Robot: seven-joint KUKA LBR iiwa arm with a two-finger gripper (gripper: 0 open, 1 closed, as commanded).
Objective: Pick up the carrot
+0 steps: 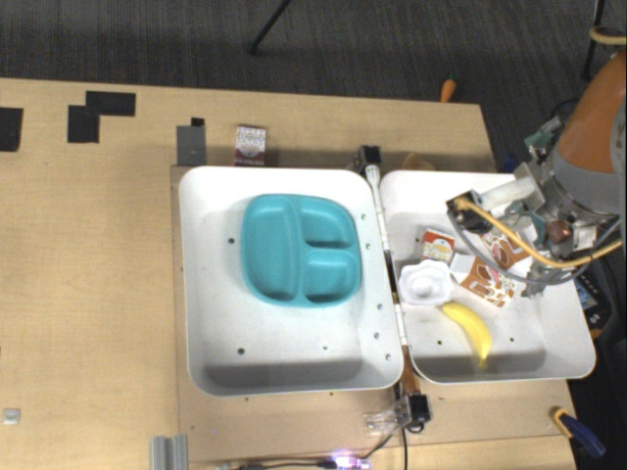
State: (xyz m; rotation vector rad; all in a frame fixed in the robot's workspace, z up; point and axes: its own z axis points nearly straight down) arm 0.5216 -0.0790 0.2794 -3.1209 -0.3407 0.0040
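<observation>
Wood tabletop (98, 262), two white bins; my tool (534, 233) over right bin (558, 355) at frame right, grip state unclear; carrot not identifiable among banana (470, 329) and packets, so locate it before descending.

A turquoise divided plastic plate (299, 249) lies in the middle of the left white bin (211, 360). In the right white bin (558, 355), a yellow banana (470, 328) lies near the front edge, beside a white round cup (423, 284) and brown printed packets (487, 279). The grey arm's gripper (509, 225) hangs over the packets.
</observation>
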